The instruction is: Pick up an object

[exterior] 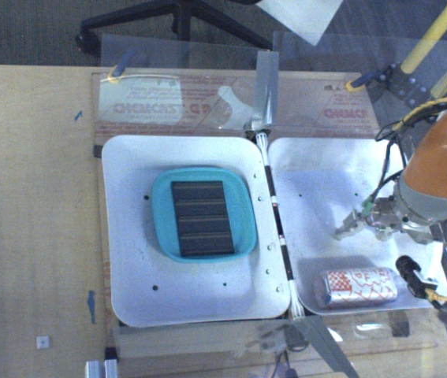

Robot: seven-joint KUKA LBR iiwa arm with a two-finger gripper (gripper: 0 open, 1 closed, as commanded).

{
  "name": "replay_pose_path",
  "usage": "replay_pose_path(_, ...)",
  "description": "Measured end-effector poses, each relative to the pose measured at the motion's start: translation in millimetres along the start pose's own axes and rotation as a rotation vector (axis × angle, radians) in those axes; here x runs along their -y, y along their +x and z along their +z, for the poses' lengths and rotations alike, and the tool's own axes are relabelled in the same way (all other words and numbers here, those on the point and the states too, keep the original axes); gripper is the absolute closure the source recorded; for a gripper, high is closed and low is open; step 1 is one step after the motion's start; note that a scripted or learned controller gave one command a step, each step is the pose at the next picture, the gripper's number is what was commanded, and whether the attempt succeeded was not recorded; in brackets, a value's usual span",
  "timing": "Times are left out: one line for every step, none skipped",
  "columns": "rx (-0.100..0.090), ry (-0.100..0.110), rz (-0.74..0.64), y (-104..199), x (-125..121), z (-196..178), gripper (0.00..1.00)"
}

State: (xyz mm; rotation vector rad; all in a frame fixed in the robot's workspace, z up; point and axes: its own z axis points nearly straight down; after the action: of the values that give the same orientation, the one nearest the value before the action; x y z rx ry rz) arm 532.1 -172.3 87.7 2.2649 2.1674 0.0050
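Hovering in the right bin [318,160], the gripper [349,225] could miss the red-patterned can [359,286]; jaw state cannot be told.

The two bins, the left bin [128,211] and the right bin [318,172], are seen to be made of smooth white plastic with a slight sheen. A teal tray [164,211] of matt plastic is set in the left bin, and a dark ribbed insert [202,219] with a dull finish is held in it. A can [359,286] wrapped in a glossy red-and-white printed label is laid in the right bin. The bench [26,211] is shown as pale, matt wood. The gripper [357,223] is formed of bare, shiny metal, and a smooth orange band [440,160] is worn above it.
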Motion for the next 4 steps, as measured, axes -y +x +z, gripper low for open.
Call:
replay_pose_path(0.001, 0.006, 0.221, -41.9, -1.6, -75.8, 0.00)
replay_pose_path(-0.002, 0.002, 0.106, 40.2, 40.2, -0.2, 0.00)
replay_pose_path(-0.001, 0.008, 0.205, -16.5, 10.5, -63.9, 0.00)
replay_pose_path(-0.001, 0.002, 0.218, 58.4, 54.2, -0.3, 0.00)
